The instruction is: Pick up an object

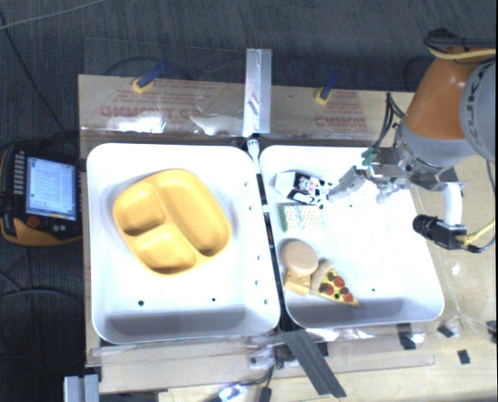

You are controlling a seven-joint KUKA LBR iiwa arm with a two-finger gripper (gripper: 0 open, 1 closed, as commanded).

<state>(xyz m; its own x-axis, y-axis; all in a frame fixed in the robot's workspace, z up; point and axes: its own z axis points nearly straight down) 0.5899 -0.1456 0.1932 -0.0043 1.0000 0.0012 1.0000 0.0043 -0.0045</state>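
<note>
My gripper [359, 194] hangs over the upper middle of the right bin [399, 258], open, with nothing between its fingers. One finger [342, 186] points left toward a small black-and-white packet [304, 187], which lies just off its tip at the bin's upper left. Below the packet lies a green dotted card [302, 218]. Lower down along the bin's left side are a round tan bun [299, 255], a toy pizza slice [334, 286] and a pale yellow wedge [295, 286] touching them.
A yellow divided plate [171, 219] lies in the left bin [106, 308]. A handheld control pad [41, 193] rests left of the bench. The arm's orange band [437, 99] and a black fitting [437, 227] overhang the right bin's right side.
</note>
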